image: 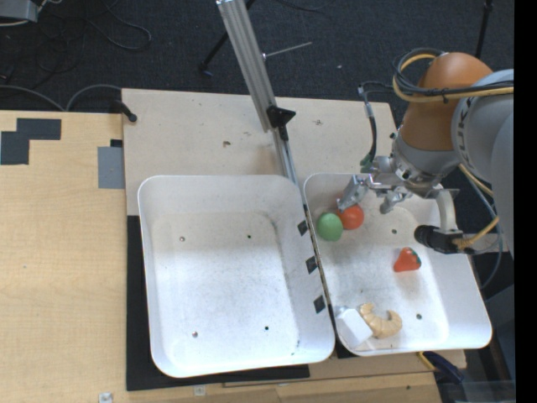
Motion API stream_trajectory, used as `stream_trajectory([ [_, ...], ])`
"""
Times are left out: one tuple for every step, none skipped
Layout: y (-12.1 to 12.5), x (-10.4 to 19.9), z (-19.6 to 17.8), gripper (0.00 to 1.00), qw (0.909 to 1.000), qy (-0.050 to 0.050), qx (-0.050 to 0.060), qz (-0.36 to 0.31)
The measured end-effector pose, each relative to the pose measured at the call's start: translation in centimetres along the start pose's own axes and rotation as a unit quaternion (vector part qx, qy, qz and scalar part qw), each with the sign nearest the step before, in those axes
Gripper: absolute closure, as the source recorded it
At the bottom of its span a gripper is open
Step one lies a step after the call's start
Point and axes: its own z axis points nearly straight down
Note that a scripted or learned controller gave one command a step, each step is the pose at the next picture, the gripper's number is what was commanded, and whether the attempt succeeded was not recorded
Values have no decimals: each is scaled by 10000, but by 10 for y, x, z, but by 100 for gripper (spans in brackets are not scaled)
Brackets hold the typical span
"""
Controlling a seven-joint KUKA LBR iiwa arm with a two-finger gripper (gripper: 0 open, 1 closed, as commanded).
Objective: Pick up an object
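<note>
Reaching in from three o'clock, the arm [453, 116] bends down over the right bin [457, 326], its gripper [369, 198] hanging above the bin's upper edge; its jaws look spread, nothing between them. Four objects lie in that bin: one green ball [330, 227] touching one red-orange ball [352, 217] just below the gripper at eleven o'clock, one red strawberry-like piece [407, 260] at centre, one tan croissant-like piece [381, 321] at six o'clock. On the tabletop [59, 250], the left bin [226, 267] sits beside it.
</note>
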Motion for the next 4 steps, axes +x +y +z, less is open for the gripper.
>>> stream_trajectory([
  [8,-2,56,0,10000,-3,-5,1],
  [9,-3,42,100,10000,-3,-29,22],
  [14,-3,-21,100,10000,-8,-64,-6],
  [7,-2,-66,100,10000,-9,-65,-7],
])
